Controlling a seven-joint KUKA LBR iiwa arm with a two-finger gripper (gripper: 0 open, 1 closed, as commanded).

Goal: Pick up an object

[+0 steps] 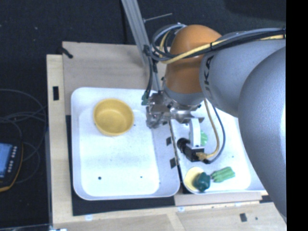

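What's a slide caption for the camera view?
KUKA arm poised over the divide between two white bins: yellow bowl in the left bin, green objects in the right.

Grey arm [250,76], orange band, seemingly black cables.

A robotics lab: industrial arm [240,76] over white bins [115,177], cabling [19,114].

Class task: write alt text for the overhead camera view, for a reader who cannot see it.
A grey robot arm with an orange band reaches from the right, its hand hanging over the divide between two white bins. The left bin holds a yellow bowl; the right bin holds a green object and a teal object resting in a small yellow dish.
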